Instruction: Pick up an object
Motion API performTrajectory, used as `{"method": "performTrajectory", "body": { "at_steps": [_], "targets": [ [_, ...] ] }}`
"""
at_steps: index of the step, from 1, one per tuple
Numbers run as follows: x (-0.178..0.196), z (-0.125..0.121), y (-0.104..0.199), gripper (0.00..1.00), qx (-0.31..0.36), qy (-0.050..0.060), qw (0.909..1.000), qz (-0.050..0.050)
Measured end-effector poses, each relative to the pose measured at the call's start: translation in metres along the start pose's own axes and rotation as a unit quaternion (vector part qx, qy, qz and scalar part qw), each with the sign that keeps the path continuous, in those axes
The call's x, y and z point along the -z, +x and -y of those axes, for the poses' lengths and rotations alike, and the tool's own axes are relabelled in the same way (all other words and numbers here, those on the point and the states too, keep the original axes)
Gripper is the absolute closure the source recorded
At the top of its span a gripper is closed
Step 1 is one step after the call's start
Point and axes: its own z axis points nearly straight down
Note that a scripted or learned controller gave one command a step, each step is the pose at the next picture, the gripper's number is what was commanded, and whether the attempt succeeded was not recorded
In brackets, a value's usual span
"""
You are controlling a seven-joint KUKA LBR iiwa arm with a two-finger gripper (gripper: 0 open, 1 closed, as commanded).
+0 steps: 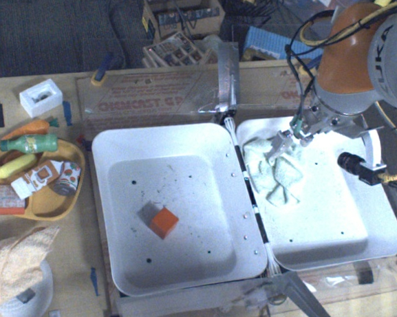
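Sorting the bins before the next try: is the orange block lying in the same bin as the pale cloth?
No, the orange block lies in the left bin, while the pale cloth is crumpled in the right bin.

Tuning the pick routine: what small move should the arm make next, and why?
Probably lower the pincer straight onto the pale crumpled cloth in the right bin: it sits at the cloth's upper edge, while the orange block lies far off in the left bin.

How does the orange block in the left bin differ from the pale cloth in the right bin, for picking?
The orange block is small, boxy and bright; the pale cloth is larger, crumpled and nearly blends with its white bin. The block lies alone mid-bin, far from the gripper; the cloth lies at the bin's left side, right under the gripper. Both rest on bin floors.
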Motion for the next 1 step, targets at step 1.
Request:
{"method": "performTrajectory", "body": {
  "at_steps": [1],
  "targets": [
    [-0.0886,0.0139,-0.0224,0.00,0.020,0.000,0.9998,0.000]
  ]
}}
